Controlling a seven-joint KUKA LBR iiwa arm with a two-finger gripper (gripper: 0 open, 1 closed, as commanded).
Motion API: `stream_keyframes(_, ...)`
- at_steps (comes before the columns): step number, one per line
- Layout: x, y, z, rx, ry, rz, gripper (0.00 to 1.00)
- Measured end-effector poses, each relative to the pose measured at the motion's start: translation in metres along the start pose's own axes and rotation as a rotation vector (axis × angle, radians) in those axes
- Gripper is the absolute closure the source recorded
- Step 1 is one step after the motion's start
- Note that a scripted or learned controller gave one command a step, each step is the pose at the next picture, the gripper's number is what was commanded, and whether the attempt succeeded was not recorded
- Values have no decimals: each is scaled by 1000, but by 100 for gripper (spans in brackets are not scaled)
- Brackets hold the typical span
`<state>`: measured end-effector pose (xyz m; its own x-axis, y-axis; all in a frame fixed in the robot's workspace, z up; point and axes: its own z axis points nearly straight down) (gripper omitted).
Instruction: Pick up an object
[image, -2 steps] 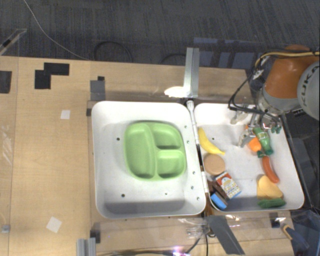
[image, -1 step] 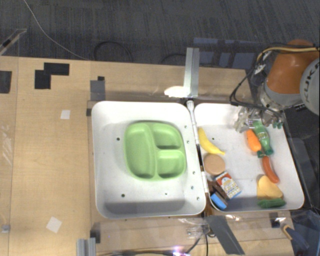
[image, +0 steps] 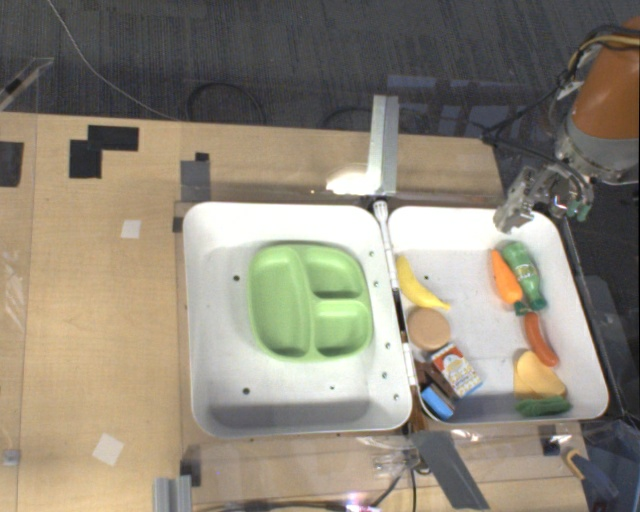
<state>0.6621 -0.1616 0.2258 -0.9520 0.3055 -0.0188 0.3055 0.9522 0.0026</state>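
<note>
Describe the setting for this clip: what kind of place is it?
Probably a robotics lab bench for pick tests: two white bins fixed to a wooden bench, toy food such as a banana, loose cables, and carpet behind. The gripper hangs above the right bin.

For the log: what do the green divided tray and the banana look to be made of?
Green divided tray: apparently moulded plastic, matte to semi-gloss; uniform lime colour, rounded compartment walls, soft highlights. Banana: likely a plastic toy; even, saturated yellow with no blemishes, lying among other toy-like foods in the right bin. The view is too coarse to rule out rubber or foam.
</note>
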Motion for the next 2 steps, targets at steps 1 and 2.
stream_keyframes(1,10,-28,66,-2,10,-446,100)
stream_keyframes(2,20,5,-19,-2,1,-321,100)
